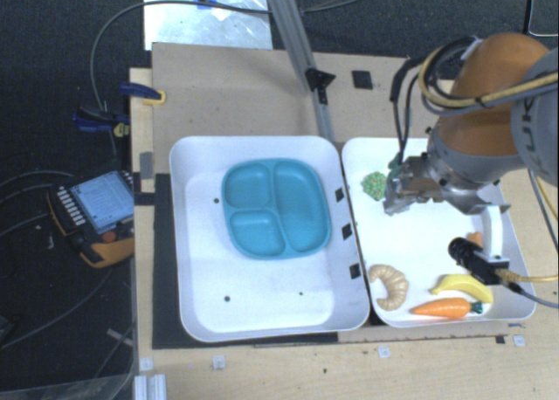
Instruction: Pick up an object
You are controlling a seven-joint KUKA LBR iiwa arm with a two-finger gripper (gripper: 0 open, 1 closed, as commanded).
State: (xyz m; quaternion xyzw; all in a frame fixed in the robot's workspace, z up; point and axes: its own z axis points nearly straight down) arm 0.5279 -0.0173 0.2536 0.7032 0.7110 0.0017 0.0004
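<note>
In the right bin, jaws (state unclear) hover beside broccoli.

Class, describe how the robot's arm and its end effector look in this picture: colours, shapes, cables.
The arm is bulky and rounded, grey with a broad orange band above the wrist. Black and yellow cables loop along its side. It narrows to a small grey metal end effector.
</note>
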